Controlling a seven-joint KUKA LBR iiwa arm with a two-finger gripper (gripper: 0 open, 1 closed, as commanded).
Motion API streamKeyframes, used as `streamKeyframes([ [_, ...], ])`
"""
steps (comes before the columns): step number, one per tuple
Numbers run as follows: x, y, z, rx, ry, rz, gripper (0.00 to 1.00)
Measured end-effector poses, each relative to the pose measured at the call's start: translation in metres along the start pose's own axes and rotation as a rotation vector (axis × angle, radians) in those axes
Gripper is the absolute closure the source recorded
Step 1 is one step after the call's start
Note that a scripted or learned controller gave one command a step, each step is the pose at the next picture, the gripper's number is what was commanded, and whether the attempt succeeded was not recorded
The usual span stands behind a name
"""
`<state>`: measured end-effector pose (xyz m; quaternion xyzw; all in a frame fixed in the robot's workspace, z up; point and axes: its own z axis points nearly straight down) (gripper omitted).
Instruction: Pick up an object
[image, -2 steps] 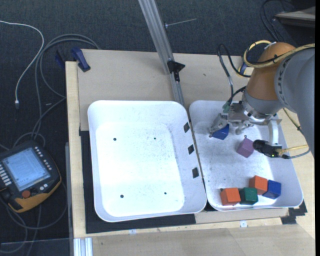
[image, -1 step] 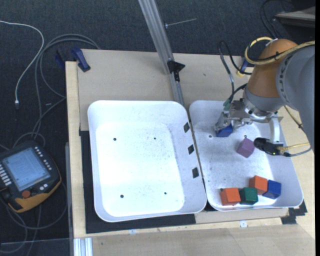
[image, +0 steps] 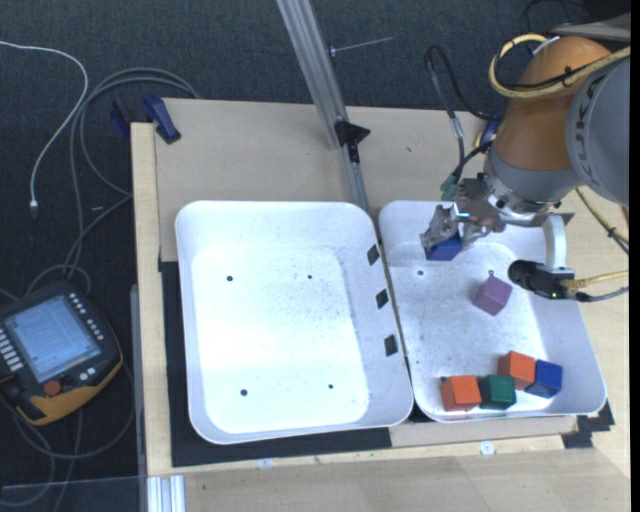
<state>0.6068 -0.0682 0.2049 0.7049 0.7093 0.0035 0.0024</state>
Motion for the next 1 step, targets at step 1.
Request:
streamKeyframes([
  [1, 0.0882, -0.0213, 0.0055, 0.014, 0.004, -0.003, 1.00],
])
